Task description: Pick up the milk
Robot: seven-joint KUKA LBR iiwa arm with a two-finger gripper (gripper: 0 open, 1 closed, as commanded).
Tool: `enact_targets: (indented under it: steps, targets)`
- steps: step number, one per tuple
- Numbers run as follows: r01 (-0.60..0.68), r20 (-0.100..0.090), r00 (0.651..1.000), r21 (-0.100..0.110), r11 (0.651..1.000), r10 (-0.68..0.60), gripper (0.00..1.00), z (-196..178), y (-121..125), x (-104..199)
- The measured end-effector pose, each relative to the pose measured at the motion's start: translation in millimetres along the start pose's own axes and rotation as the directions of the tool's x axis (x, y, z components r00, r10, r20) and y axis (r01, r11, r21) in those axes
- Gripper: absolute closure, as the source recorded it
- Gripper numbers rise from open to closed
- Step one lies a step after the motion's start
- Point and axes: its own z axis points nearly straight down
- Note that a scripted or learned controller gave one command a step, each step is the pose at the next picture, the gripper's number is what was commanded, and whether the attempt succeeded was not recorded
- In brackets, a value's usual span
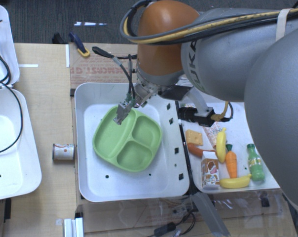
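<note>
From above the bench (45, 93), the big grey arm (247, 53) comes in from the right, its orange band (164, 33) bulking over the far edge of the left bin (90, 181). The tool (122, 113) hangs over the far left rim of a green divided plate (129, 141) that lies tilted across the middle of this bin; nothing sits between its tips, and from here I cannot tell whether the tool is spread or closed. The plate has three compartments, all turned upward. In the right bin (267, 184), the things lie crowded together along its near half. The milk (210, 173), a small carton with a brown and white printed face, lies near the front of that bin, close to the wall between the two bins and well apart from the tool. Just beside it on its right stands an orange carrot (231, 164), and a yellow banana (235, 182) lies touching the front of both. Another banana (221, 143) stands upright farther back, with a tan cracker (194, 138) and a red sausage (195, 150) to its left. A green bottle (255, 163) stands at the right end of the group. Outside the bins, a small can (63, 152) lies on its side on the bench, just left of the left bin, and a white tray (11, 142) with black cable (11, 83) looped over it sits at the far left.
</note>
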Motion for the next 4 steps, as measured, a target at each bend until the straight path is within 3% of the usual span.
enact_targets:
  steps: [1, 2, 3, 4]
  targets:
    - [-0.214, -0.001, 0.977, 0.003, 0.977, 0.214, 0.0, 23, 0, 9]
    - [-0.169, -0.001, 0.986, -0.001, 0.986, 0.169, 0.0, 139, -45, 27]
    - [-0.733, 0.007, 0.68, 0.005, 0.68, 0.733, 0.0, 141, 34, 6]
    - [-0.738, 0.029, 0.675, 0.005, 0.675, 0.738, 1.0, 131, 27, -6]
